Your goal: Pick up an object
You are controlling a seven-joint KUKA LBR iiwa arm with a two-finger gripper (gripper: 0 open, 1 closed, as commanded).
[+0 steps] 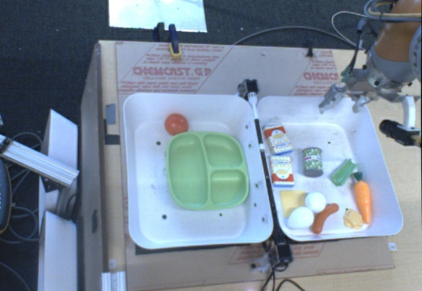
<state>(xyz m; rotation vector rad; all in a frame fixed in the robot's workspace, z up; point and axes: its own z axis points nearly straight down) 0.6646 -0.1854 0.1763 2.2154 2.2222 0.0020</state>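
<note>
My gripper (343,101) hangs over the far edge of the right bin (384,163), its two fingers spread open with nothing between them. Below it in that bin lie two small red-and-white cartons (277,139) (282,169), a dark can (312,161), a green piece (343,171), a carrot (362,197), a yellow wedge (291,200), two white eggs (315,202) (301,218), a sausage (324,217) and a small yellow item (353,218). The nearest things to the gripper are the upper carton and the can, both well apart from it.
The left bin (132,151) holds a green divided plate (206,169) and a red tomato (176,123) at its far side. A black rail (259,144) runs between the bins. A black fitting (395,131) sticks out by the right bin's rim.
</note>
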